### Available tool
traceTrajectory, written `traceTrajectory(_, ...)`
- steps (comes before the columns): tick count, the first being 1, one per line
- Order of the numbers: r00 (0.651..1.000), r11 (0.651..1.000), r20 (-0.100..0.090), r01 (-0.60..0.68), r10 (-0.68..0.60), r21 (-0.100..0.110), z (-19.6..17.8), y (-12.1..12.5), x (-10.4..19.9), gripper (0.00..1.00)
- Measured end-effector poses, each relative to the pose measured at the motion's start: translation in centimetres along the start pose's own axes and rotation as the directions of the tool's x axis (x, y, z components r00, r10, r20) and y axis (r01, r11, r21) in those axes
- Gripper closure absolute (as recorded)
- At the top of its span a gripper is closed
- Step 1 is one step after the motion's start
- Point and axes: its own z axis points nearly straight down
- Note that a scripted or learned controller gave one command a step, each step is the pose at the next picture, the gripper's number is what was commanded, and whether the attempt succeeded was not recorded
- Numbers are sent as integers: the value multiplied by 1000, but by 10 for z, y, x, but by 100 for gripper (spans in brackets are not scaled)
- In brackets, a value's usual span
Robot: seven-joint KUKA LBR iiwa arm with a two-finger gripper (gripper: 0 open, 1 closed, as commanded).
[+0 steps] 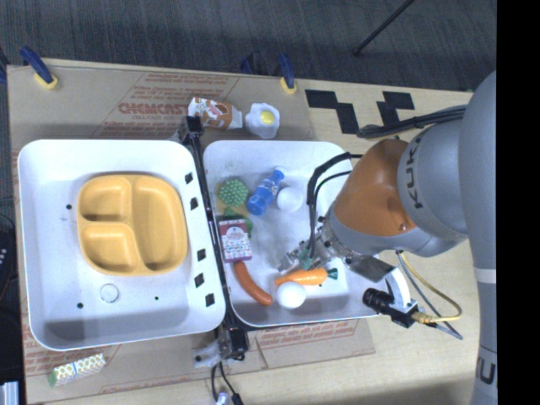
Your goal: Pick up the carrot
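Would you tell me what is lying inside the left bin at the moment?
The left bin holds a yellow divided tray and a small clear round disc. Whatever lies beneath the tray is covered.

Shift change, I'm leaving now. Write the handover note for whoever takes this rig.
End effector: low in the right bin, right over the carrot; its grip can't be judged.
Carrot: lying near the bin's front wall, beside a white egg and close to a sausage.
Done: arm brought to the carrot.
Left: confirm the grasp, then lift the carrot out.
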Motion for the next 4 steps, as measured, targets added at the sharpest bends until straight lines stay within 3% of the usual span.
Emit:
traceTrajectory(1,1000,1000,0,0,0,0,0,0,0,0)
traceTrajectory(2,956,956,0,293,-293,0,-7,-12,5,0)
traceTrajectory(3,824,824,0,566,-566,0,1,3,40,0)
traceTrajectory(4,916,916,5,401,-401,0,9,33,35,0)
